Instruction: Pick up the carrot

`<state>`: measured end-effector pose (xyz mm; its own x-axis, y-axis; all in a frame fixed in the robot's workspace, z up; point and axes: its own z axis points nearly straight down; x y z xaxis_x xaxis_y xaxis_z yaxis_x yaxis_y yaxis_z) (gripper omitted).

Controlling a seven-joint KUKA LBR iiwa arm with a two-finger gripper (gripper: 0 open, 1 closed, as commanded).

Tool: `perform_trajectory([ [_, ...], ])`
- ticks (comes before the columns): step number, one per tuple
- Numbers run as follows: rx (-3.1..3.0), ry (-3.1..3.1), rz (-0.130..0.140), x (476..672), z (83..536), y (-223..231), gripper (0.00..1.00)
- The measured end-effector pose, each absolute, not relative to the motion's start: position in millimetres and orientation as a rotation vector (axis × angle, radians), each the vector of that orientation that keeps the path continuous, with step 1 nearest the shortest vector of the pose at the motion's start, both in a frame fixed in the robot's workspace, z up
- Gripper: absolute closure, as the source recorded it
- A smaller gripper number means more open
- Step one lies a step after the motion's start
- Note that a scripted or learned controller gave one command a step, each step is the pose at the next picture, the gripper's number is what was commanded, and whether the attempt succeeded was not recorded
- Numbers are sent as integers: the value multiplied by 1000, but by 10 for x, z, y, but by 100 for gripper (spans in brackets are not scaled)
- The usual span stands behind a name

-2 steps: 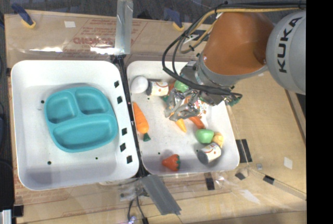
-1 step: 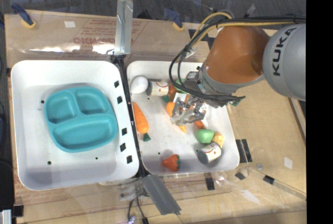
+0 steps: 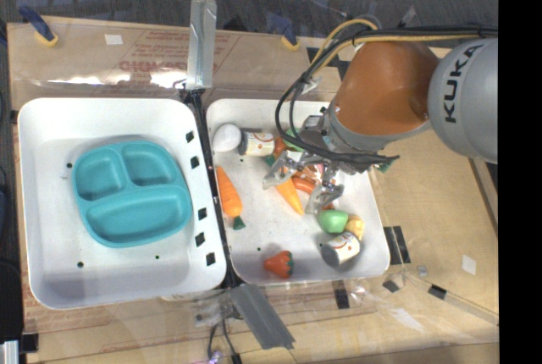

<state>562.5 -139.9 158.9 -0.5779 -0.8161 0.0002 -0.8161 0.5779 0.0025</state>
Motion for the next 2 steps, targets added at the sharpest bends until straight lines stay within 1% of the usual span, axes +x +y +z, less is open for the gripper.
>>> perform_trajectory([
  [1, 1474, -2774, -5, 5458, 908, -1507, 0],
  [2, 1485, -2772, -5, 5476, 1014, -1475, 100],
])
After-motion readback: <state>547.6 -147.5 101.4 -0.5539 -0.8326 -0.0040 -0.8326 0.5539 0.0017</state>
